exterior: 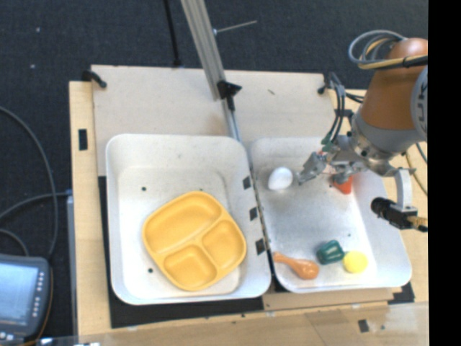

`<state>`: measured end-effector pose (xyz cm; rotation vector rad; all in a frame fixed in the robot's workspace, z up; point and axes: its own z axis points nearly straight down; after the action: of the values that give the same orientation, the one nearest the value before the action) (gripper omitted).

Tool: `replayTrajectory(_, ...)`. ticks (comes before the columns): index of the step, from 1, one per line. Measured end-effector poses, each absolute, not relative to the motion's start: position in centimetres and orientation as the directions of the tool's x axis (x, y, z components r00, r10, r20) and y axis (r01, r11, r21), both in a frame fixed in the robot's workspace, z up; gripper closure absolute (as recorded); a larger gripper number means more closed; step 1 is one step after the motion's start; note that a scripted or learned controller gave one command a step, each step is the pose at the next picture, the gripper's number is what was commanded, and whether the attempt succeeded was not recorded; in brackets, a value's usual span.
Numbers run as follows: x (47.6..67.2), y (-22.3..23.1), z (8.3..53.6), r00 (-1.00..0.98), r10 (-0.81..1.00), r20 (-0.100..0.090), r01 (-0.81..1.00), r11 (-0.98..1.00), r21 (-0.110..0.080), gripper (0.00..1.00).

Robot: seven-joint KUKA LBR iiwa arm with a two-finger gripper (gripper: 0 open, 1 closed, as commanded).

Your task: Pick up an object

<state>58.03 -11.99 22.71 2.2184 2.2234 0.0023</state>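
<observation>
The gripper (pixel 317 168) hangs over the right bin (pixel 382 269) near its far edge, just right of a white ball (pixel 280 178); whether it is spread or pressed together I cannot tell. A red piece (pixel 343 186) shows beside it. Along the near edge lie an orange spoon (pixel 297 265), a green block (pixel 330 251) and a yellow ball (pixel 354 262). The bin's middle floor is open. A yellow tray (pixel 193 239) sits in the left bin (pixel 126 164).

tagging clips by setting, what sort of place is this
Most likely a robotics lab test bench. A grey and orange robot arm reaches over two white bins of small toys on a board, with a metal camera pole and loose cables on dark carpet.
</observation>
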Motion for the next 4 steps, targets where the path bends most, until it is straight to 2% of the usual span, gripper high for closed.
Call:
replayTrajectory(1, 58.0, -12.0, 22.7, -0.001, 1.000, 0.001, 1.000, 0.001, 0.002, 0.00)
replayTrajectory(2, 57.5, -11.3, 17.0, 0.002, 1.000, -0.001, 1.000, -0.002, -0.005, 0.00)
replayTrajectory(4, 57.4, -11.3, 9.9, 0.003, 1.000, -0.002, 1.000, -0.003, -0.003, 0.00)
